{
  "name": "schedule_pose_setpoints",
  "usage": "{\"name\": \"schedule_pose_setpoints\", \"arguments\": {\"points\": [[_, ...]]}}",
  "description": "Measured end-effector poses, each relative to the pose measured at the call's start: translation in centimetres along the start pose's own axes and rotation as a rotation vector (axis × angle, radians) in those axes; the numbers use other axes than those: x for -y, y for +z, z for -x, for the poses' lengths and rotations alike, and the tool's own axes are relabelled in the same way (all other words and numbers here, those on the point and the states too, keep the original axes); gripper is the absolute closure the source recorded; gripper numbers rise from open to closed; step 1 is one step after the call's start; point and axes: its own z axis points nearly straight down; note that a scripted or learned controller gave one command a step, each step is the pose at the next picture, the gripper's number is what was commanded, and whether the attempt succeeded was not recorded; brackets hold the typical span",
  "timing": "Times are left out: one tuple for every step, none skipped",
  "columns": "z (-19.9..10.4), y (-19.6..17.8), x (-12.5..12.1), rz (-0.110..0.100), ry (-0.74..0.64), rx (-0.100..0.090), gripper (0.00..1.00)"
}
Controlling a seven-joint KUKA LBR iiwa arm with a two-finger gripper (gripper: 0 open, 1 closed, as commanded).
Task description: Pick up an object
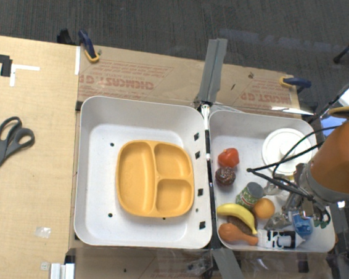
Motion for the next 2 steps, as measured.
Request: {"name": "schedule_pose_setpoints", "arguments": {"points": [[0.3, 0.1, -4.3, 0.005, 0.043, -0.007, 0.0], [5.6, 0.7, -5.3, 0.007, 0.052, -0.028, 0.0]]}}
